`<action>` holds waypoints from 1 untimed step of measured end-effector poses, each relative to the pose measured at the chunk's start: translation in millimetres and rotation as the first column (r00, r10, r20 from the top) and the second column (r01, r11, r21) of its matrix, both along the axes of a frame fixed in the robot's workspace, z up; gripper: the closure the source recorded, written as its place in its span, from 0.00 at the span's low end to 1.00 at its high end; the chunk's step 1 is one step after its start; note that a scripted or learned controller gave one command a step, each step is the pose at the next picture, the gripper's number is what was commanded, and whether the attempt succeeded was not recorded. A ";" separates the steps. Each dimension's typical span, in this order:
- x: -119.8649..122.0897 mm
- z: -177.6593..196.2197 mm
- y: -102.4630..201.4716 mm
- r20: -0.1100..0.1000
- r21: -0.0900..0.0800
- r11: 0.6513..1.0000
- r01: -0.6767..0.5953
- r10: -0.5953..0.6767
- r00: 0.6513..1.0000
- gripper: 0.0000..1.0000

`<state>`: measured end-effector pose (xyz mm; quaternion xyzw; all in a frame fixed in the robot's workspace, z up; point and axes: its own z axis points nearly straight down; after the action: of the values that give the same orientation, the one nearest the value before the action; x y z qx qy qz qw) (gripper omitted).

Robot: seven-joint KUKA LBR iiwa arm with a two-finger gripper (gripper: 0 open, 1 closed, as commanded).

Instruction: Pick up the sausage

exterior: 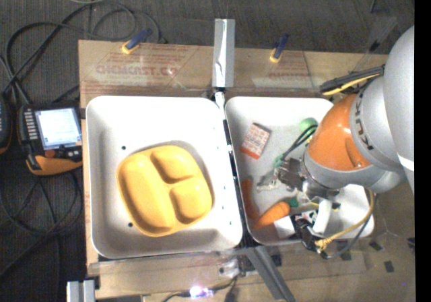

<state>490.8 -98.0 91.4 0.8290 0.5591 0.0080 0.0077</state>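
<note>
The sausage (246,197), thin and reddish-brown, lies along the left wall of the right bin (236,159), near its front. My gripper (279,177) hangs low over the middle of that bin, a short way to the right of the sausage and apart from it. Nothing shows between the sausage and the gripper but bare bin floor. The grey and orange wrist covers the right half of the bin.
An orange carrot (272,215) lies just in front of the gripper, close to the sausage's near end. A small red-and-white packet (255,139) and a green item (308,125) sit farther back. The left bin (101,159) bears a yellow divided plate (165,188).
</note>
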 end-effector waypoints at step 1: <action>-0.1 0.0 0.0 0.000 0.000 1.000 0.000 0.000 1.000 0.00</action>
<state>490.7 -98.0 91.4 0.8290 0.5591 0.0079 0.0077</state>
